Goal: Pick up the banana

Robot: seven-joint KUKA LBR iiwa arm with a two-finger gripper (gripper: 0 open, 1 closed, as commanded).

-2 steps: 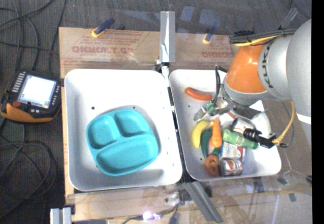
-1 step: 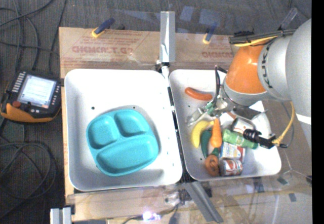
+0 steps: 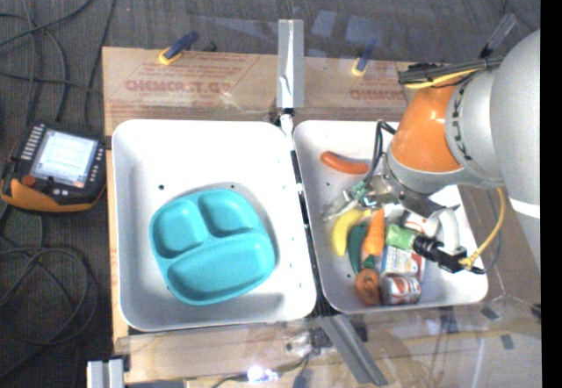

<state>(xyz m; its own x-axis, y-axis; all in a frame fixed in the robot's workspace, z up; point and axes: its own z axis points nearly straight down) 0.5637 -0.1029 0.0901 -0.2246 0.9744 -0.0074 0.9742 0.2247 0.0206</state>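
Observation:
The yellow banana (image 3: 343,232) lies in the right bin (image 3: 309,158), near its left wall, curving from upper right to lower left. My gripper (image 3: 363,195) hangs just above the banana's upper end, below the orange wrist band (image 3: 426,136). The wrist hides part of the bin behind it. An orange carrot (image 3: 375,233) and a green item (image 3: 357,247) lie tight against the banana's right side.
A red sausage (image 3: 345,163) lies at the back of the right bin. Cans and packets (image 3: 400,276) crowd its front right. The left bin (image 3: 132,158) holds a teal divided plate (image 3: 213,243). A teach pendant (image 3: 54,167) sits off the bench at left.

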